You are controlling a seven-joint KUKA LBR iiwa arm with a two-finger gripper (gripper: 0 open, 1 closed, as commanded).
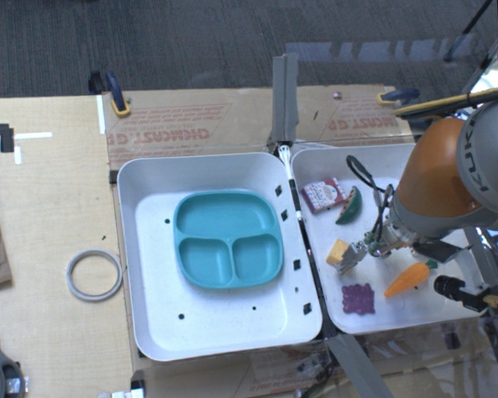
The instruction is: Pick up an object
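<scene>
The gripper (351, 259) is low in the right bin (391, 316), its metal fingers pointing toward the bin's left side and ending just beside, perhaps touching, a small yellow block (337, 251). Whether the fingers are spread or closed I cannot tell; they are small and foreshortened at this slant, and nothing is plainly seen between them. So I judge the pick not yet made: the arm (437, 178) is down at working height by a likely target, but no object is lifted or clearly clamped. What remains, as far as I can judge, is to close on something, the block being the nearest candidate, and raise it clear of the bin floor. Around the gripper lie the other choices: a purple piece (358, 297) just below it, an orange carrot (407, 278) to its right near the arm's wrist, a green pepper-like item (349, 206) above, and a pink-and-white packet (322, 194) further up toward the bin's left wall. All rest on the bin floor, apart from one another. The left bin (152, 267) holds a teal divided plate (229, 239), well apart from the gripper. On the bench to the far left lies a grey ring (94, 274).
</scene>
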